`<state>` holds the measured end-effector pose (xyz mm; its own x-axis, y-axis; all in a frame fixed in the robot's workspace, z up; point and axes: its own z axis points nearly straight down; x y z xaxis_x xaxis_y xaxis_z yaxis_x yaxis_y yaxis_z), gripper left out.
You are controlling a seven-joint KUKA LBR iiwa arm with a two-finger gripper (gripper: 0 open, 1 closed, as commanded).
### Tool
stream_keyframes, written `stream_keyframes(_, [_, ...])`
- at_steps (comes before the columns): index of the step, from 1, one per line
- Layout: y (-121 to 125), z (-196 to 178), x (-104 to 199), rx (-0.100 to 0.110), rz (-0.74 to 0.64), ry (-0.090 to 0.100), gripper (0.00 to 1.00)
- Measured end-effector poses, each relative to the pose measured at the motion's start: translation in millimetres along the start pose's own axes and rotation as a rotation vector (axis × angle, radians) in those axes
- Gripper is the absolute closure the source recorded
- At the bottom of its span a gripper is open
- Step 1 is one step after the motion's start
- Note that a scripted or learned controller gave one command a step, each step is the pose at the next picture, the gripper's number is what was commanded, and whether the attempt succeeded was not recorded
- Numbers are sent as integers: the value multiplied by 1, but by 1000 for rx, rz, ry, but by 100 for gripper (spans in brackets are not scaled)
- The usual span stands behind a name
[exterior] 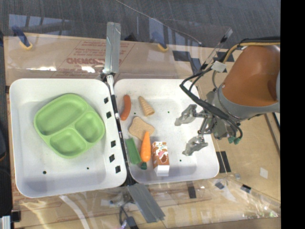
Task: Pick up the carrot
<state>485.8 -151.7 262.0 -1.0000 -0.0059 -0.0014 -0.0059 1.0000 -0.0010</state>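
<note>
I see my tool spread wide, holding nothing; the carrot lies untouched well apart; everything remains.

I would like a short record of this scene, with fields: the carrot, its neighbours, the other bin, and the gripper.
target: orange toy carrot, lying in the right white bin, near its left side
neighbours: green cucumber-like piece on its left, small printed carton on its right, tan bread slice just above it
also in right bin: red sausage, beige cone
left white bin: green three-compartment plate
gripper: open, apart from the carrot, on the bin's right side, holding nothing
</note>
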Motion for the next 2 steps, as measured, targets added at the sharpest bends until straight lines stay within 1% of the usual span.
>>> stream_keyframes(1, [-5, 136, 0, -2, 88, 4, 0])
stream_keyframes(2, [24, 156, -2, 11, -29, -23, 0])
